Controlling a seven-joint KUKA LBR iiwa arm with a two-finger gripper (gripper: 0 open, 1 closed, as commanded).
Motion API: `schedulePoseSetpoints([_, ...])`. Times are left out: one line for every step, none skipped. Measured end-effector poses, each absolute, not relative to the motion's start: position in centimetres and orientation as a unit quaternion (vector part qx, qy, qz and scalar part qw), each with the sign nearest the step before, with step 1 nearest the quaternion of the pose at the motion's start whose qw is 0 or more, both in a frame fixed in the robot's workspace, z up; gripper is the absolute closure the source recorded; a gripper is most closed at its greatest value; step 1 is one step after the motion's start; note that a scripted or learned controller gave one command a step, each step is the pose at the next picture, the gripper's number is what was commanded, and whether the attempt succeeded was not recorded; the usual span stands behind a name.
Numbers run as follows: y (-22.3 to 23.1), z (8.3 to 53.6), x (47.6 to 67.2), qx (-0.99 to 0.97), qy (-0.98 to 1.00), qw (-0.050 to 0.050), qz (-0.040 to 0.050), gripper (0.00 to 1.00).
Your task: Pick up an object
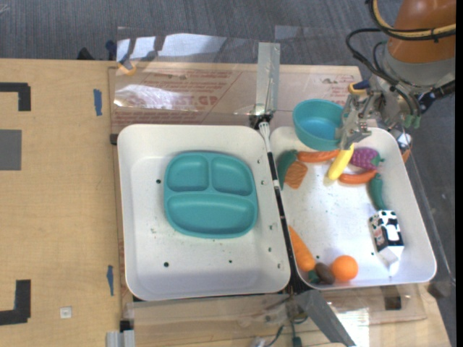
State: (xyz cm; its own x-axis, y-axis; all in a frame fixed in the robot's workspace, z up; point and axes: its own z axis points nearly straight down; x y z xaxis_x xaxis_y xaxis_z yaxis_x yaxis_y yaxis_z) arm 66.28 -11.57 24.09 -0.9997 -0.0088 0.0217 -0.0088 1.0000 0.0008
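Teal plastic shows in both bins: a three-part divided plate (210,194) lies in the middle of the left bin (137,266), and a small teal bowl (317,121) sits tilted at the eleven o'clock corner of the right bin (416,226). The arm (422,13), grey with its orange band, comes in at one o'clock, and its gripper (352,139) hangs over the far edge of the right bin, just beside the bowl. Whether the jaws are parted or closed I cannot tell, as metal parts and cables crowd that spot.

Directly below the gripper a yellow banana-like piece (340,163) stands tilted, its upper end right at the jaws; whether it is held cannot be made out. Around it lie a purple grape bunch (365,157) at its three o'clock, an orange strip (358,178) underneath, a dark green piece (376,191) further toward four o'clock, and a green-topped orange item (292,170) at nine o'clock. A black and white carton (387,231) rests by the right wall. At six o'clock of the bin are a carrot (302,251), an orange ball (345,267) and a small brown lump (323,272). Both bins sit on the wooden counter (54,208).
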Motion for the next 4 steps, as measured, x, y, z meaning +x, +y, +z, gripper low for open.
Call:
schedulePoseSetpoints([-11.5, 25.3, 66.4, 0.005, -1.0, 0.008, 0.0001, 1.0])
schedulePoseSetpoints([-11.3, 9.6, 63.4, 0.194, -0.981, -0.007, 0.0025, 1.0])
schedulePoseSetpoints([-14.4, 22.1, 66.1, 0.2, -0.98, -0.006, 0.0023, 1.0])
schedulePoseSetpoints([-14.1, 22.7, 66.1, 0.2, -0.98, -0.005, -0.0001, 1.0])
